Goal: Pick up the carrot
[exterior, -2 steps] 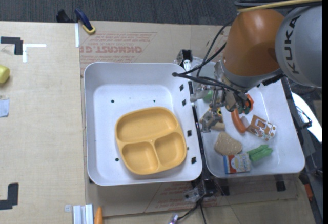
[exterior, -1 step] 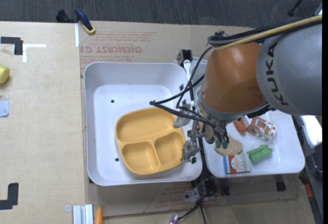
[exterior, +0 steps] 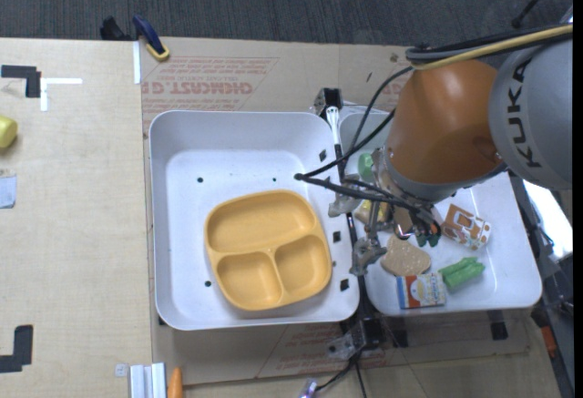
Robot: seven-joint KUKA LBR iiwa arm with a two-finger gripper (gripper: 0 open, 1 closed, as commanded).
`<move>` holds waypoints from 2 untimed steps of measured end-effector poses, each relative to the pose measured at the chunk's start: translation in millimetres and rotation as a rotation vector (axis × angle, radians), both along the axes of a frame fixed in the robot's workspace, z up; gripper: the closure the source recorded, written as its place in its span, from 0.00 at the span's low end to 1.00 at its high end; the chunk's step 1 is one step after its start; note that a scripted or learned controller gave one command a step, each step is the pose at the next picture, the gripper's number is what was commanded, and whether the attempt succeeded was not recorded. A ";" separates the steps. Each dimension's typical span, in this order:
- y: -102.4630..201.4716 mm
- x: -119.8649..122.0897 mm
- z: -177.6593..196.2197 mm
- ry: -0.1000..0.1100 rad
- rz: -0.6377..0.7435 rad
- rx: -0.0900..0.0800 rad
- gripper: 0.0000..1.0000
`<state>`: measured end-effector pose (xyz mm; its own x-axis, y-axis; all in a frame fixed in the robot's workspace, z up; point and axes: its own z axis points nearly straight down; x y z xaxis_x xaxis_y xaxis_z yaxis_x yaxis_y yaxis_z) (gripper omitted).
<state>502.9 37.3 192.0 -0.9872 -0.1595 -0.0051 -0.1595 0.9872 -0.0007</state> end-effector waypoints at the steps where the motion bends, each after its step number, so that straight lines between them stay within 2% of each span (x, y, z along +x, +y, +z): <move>1: 14.6 -12.8 0.2 0.001 0.094 0.000 0.00; 2: 87.1 10.2 -99.1 0.000 0.110 0.001 0.00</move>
